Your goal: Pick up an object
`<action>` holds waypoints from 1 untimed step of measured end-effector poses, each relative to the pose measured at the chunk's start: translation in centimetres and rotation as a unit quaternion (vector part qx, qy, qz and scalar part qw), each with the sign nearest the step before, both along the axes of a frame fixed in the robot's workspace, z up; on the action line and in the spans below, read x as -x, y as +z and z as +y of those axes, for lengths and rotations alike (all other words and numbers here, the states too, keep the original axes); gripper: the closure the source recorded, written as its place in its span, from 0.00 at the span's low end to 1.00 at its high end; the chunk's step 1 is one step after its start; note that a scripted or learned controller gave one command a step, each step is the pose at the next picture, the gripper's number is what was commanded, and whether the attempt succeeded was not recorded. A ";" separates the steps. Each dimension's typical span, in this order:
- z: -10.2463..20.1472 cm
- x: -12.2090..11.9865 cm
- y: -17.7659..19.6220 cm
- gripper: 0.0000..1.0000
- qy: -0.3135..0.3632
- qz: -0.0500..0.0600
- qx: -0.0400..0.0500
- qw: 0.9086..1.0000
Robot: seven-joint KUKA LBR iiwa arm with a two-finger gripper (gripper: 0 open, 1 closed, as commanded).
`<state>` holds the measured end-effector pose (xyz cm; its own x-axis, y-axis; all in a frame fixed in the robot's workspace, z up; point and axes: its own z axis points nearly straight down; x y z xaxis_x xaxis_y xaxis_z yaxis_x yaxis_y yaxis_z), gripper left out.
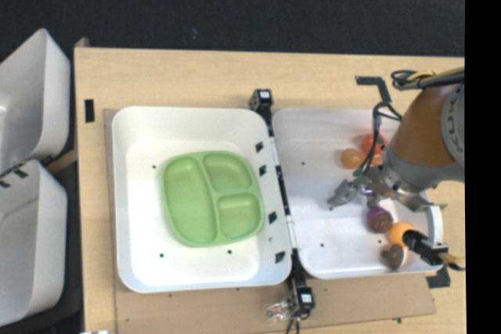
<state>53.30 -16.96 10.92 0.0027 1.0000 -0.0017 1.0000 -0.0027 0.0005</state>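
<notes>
Because the small purple rounded toy (380, 217), lying in the right white plastic bin (313, 250) just right of the grey gripper (340, 197), looks light, stiff and smooth, it may slip; gripping across its middle seems safest. Whether the claw is wide or narrow cannot be told.

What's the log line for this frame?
tool: low over right bin | held: nothing seen | left bin: green divided plate | purple object: beside tool

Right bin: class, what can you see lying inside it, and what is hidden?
Inside lie small pieces: an orange piece, a purple piece, a brown piece. The arm covers part of the right bin, so anything beneath it is hidden.
</notes>
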 end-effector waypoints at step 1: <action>-0.1 0.0 1.1 1.00 -0.003 -0.001 0.000 1.000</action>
